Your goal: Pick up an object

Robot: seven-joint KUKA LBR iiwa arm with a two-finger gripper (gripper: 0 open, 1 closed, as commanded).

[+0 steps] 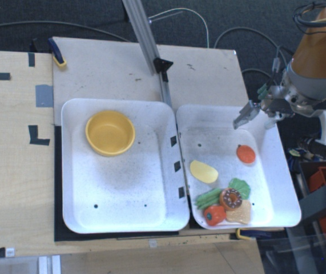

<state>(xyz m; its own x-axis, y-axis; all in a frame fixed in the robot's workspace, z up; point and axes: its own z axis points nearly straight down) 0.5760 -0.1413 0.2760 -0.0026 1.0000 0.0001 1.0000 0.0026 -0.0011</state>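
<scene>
The right bin (pixel 265 153) holds an orange-red round piece (pixel 245 154), a yellow lemon-shaped piece (pixel 204 172), and a cluster at its front: a green leafy piece (pixel 240 186), a green pod (pixel 208 198), a brown doughnut (pixel 231 198), a red tomato (pixel 214 214) and a tan bread slice (pixel 240 212). My gripper (pixel 246 116) hangs over the bin's far right corner, above and behind the orange-red piece, with nothing seen between its fingers.
The left bin (pixel 77 198) holds a yellow bowl (pixel 110 132) at its far left. A grey pole (pixel 143 27) slants up from the gap between the bins. Cables lie behind the bench, and a blue-yellow clamp (pixel 57 53) sits at the far left.
</scene>
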